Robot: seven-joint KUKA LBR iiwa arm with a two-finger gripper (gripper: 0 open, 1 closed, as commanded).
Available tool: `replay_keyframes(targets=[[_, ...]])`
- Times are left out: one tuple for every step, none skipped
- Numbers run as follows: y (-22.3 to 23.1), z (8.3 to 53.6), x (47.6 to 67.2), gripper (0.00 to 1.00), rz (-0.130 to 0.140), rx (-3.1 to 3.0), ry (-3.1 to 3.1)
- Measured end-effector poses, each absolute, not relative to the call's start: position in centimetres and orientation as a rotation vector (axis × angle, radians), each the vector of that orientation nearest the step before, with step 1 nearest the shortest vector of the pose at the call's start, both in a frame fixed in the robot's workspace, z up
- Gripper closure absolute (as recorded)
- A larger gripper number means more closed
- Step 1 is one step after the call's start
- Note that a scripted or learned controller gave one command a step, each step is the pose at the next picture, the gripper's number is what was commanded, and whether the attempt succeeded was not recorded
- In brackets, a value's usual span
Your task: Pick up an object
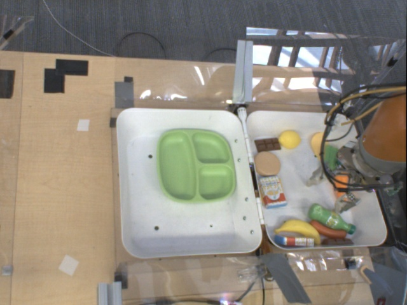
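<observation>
1. We see two smooth white plastic bins (pixel 184 240), faintly glossy.
2. We see a matt green plastic divided plate (pixel 196 165).
3. The bench (pixel 57 189) looks like pale, matt wood.
4. The green bottle (pixel 331 218) and banana (pixel 299 228) look like shiny plastic.
5. Clear glossy sheeting (pixel 210 81) edges the bins.

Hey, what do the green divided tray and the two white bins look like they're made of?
The green divided tray looks like moulded plastic with a matte finish: even pale green colour, rounded compartment edges, hardly any glare. The left white bin and the right white bin also look like plastic, smooth and slightly glossy, with rounded corners and soft highlights. They could be coated metal; the view cannot settle that.
</observation>
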State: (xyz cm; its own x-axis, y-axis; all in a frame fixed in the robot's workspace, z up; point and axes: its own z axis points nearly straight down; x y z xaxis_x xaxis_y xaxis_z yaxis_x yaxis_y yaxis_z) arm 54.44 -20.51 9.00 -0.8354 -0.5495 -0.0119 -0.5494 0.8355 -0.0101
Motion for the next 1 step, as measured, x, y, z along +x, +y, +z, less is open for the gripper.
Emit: replay_keyframes(targets=[[-14.77,9.12,53.59,0.00,-0.012,-0.894,2.992]])
